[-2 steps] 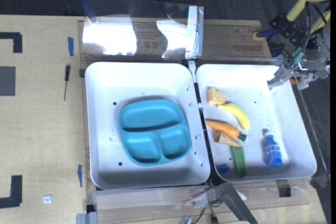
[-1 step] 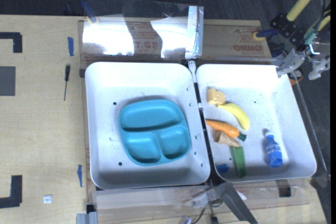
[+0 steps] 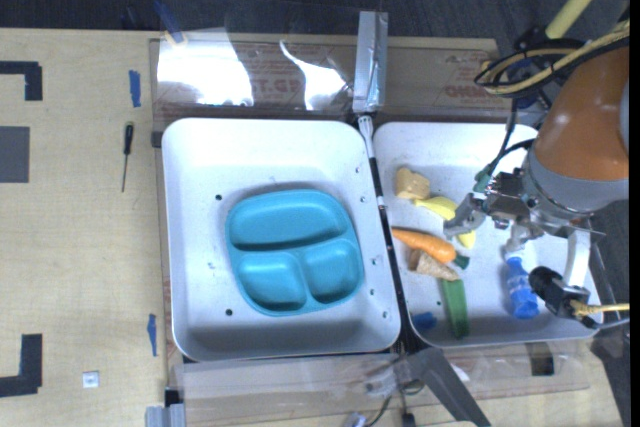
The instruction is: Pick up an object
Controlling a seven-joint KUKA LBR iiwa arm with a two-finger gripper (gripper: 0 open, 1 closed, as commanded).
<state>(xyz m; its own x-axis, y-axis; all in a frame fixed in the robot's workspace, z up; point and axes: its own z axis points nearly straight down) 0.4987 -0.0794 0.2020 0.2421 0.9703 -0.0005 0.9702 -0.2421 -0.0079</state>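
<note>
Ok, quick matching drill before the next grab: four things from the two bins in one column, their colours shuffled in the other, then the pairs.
Things:
1. three-compartment plastic tray in the left white bin
2. long tapered toy carrot in the right white bin
3. curved toy banana in the right bin
4. long toy cucumber near the right bin's front edge

Colours:
A. yellow
B. green
C. turquoise blue
D. orange

Pairs: 1-C, 2-D, 3-A, 4-B
</note>
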